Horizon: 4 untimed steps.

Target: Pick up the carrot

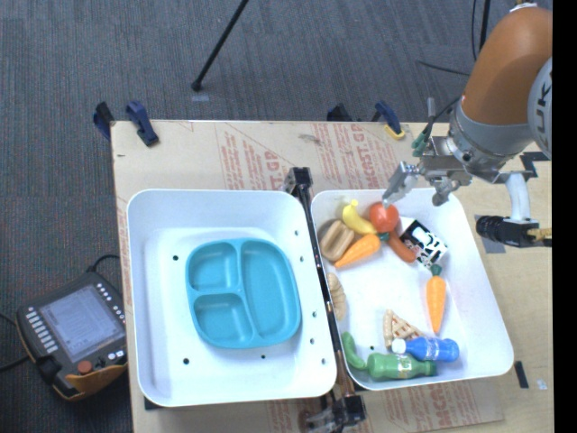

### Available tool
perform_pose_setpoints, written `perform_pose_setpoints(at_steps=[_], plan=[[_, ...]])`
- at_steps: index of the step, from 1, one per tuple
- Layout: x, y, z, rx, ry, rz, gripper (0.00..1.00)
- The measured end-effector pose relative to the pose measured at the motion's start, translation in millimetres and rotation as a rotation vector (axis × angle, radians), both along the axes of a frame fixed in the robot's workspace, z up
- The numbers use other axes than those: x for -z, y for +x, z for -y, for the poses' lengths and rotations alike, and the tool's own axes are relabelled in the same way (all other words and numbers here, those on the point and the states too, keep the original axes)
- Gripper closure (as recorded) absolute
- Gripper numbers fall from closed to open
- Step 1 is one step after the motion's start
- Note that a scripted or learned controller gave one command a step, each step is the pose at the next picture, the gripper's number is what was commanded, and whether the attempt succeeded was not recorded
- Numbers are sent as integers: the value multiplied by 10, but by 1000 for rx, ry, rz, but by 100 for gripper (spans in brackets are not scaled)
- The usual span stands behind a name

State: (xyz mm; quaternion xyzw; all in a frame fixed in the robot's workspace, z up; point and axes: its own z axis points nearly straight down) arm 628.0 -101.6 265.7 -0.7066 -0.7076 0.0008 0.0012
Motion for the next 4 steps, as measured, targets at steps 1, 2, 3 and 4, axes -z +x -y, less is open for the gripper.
perform_pose_setpoints(at_steps=[1, 2, 3, 4], plan=[[1023, -527, 770, 20, 0, -4, 0], [1782, -730, 725, -250, 2, 0, 0], [1680, -727, 733, -245, 2, 1, 100], [1681, -728, 734, -245, 2, 1, 0]])
